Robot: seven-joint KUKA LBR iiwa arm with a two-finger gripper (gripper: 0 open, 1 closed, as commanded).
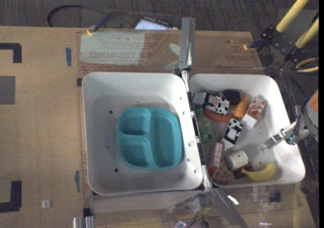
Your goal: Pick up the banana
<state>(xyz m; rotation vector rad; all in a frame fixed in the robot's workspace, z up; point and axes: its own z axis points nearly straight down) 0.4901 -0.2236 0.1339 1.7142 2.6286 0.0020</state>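
Brown cardboard-covered table (40,121) carries two shallow white plastic bins side by side. Left white bin (96,90) holds a teal plastic divided tray (150,137), lying flat near the bin's middle. Right white bin (281,98) holds a cluster of small items along its left and near side: two black-and-white cow-patterned blocks (216,103), an orange carrot-shaped toy (242,106), a small white-and-red carton (255,108), a short tan-and-white cylindrical can (236,160) lying on its side.

Yellow curved plastic banana (261,173) lies on the floor of the right bin near its front edge, just beside the can, untouched.

Grey arm enters at the right edge. Gripper (277,139) sits over the right bin's right side, above and apart from the banana. Fingers look slightly apart with nothing between them, though the view is blurred there.
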